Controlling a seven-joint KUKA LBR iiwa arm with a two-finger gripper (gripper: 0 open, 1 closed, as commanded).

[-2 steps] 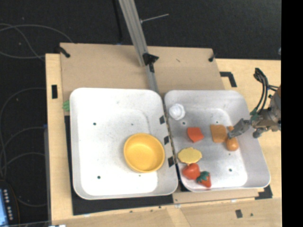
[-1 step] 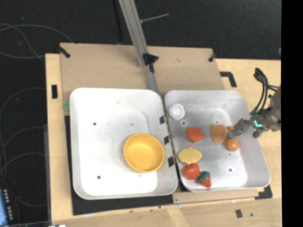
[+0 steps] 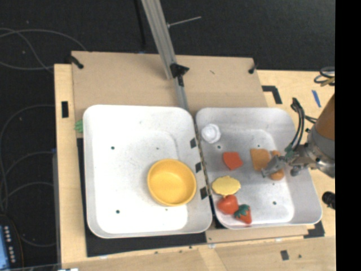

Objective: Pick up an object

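Note:
The right bin (image 3: 282, 208) holds several small items: a clear white cup or lid (image 3: 210, 133), a red-orange piece (image 3: 232, 160), a yellow flat piece (image 3: 225, 185), a red tomato-like piece (image 3: 228, 204), a strawberry (image 3: 244, 214) and an orange-brown piece (image 3: 260, 158). My gripper (image 3: 276, 167) hangs low at the right side of this bin, right beside the orange-brown piece. A small orange bit (image 3: 277, 174) lies at its tips. A yellow bowl (image 3: 171, 182) sits in the left bin (image 3: 113, 151).
A slanted metal post (image 3: 161, 33) rises behind the bins, its foot near their shared edge. Cables hang off the arm's wrist (image 3: 316, 145) at the right. The bench's cardboard surface (image 3: 158, 78) stretches behind the bins.

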